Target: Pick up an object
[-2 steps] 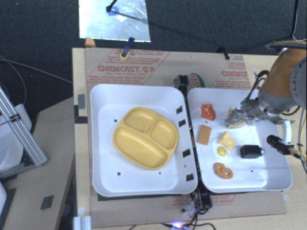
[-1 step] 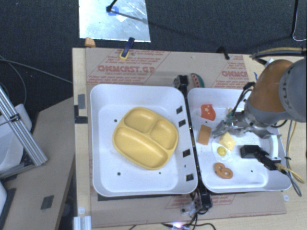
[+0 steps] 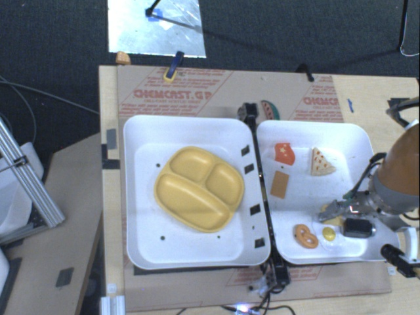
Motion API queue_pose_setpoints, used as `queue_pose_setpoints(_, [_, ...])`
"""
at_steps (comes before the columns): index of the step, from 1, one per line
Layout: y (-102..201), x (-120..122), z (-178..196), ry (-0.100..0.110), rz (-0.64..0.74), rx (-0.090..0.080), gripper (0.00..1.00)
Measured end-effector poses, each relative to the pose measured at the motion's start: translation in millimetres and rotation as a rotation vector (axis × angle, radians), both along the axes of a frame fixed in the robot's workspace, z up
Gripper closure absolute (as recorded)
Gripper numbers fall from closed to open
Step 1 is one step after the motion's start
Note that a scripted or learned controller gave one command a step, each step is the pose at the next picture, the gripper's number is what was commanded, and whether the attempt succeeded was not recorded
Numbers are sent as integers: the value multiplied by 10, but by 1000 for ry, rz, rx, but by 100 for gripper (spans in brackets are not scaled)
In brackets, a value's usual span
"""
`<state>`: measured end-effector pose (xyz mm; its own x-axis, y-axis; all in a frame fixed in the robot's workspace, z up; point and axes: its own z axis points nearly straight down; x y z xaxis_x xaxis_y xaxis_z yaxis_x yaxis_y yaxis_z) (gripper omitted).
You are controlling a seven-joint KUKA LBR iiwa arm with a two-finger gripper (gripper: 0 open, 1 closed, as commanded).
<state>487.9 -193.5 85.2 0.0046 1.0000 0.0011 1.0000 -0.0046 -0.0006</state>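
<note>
In the right bin [image 3: 357, 136] lie several toy foods: a red piece [image 3: 283, 153], a pizza slice [image 3: 321, 162], a brown rectangle [image 3: 279, 184], a pretzel [image 3: 305, 235] and a small yellow piece [image 3: 329, 234]. My gripper [image 3: 339, 216] is low over the bin's front right part, just above and right of the yellow piece. It is right of the pretzel. Nothing shows as held by it. The arm's orange band [image 3: 401, 170] hides the bin's right wall.
A yellow divided plate [image 3: 199, 188] lies in the left bin [image 3: 141, 176]. The bins meet at a black-clipped divider [image 3: 258, 189]. Behind the bins, on the cardboard, are a small green-and-red object [image 3: 269, 109] and a blue-and-yellow tool [image 3: 174, 66].
</note>
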Motion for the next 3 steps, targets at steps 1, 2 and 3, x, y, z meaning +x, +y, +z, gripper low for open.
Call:
queue_pose_setpoints(1, [760,664,-3,-7,16,0,0])
queue_pose_setpoints(2, [1509,689,1057,-12,17,1,0])
queue_pose_setpoints(3, [1584,886,995,-4,10,-1,0])
